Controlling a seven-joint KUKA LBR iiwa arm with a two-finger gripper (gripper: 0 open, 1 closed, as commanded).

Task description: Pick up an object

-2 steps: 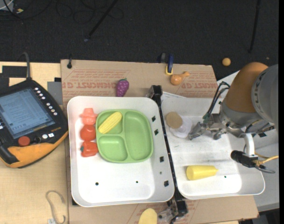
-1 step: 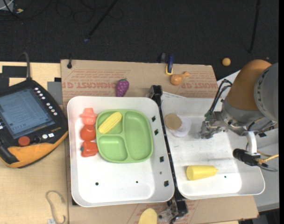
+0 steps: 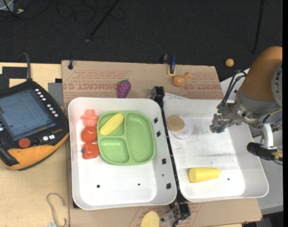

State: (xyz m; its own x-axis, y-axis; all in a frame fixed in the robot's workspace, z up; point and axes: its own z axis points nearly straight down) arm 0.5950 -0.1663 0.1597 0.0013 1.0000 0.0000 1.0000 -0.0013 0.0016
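We see the claw (image 3: 219, 126) low over the right bin (image 3: 257, 183), near its right rim; whether it is released or clenched we cannot tell. Nearest to it lie a tan disc (image 3: 175, 123) and a clear lid (image 3: 184, 131), touching. A yellow cone (image 3: 203, 174) lies on its side toward the near rim, bare white floor around it. The left bin (image 3: 111, 183) holds a green plate (image 3: 134, 141) bearing yellow corn (image 3: 110, 123), with red pieces (image 3: 89, 135) beside it.
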